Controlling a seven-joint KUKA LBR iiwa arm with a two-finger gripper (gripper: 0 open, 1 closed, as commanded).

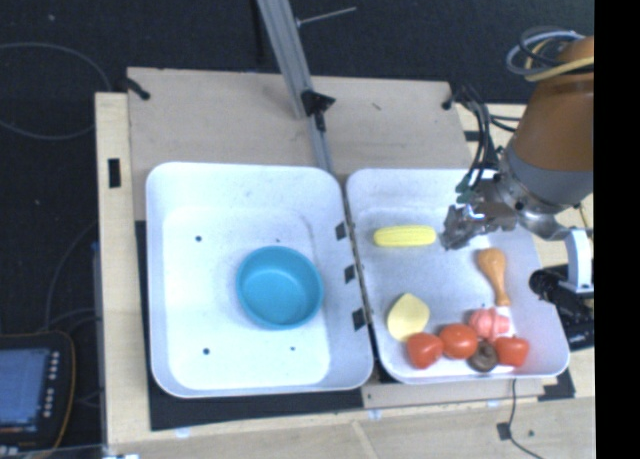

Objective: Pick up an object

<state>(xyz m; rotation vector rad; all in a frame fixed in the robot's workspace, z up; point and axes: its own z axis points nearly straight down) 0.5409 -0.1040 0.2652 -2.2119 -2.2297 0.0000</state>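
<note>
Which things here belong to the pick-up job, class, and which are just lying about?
Belonging to the job:
gripper
corn cob, beside the gripper
right bin

Lying about:
blue bowl in the left bin
drumstick
yellow piece
red tomatoes
pink toy

Even, diffuse overhead lighting. The two white bins [340,247] are the brightest surfaces, nearly washed out, with little texture visible. Around the bins the floor falls off into near-black. Shadows are soft and short; the blue bowl [279,286] shows a faint shaded inner wall. Overall sharpness is modest, with fine detail smeared and colours slightly bleeding.
</note>
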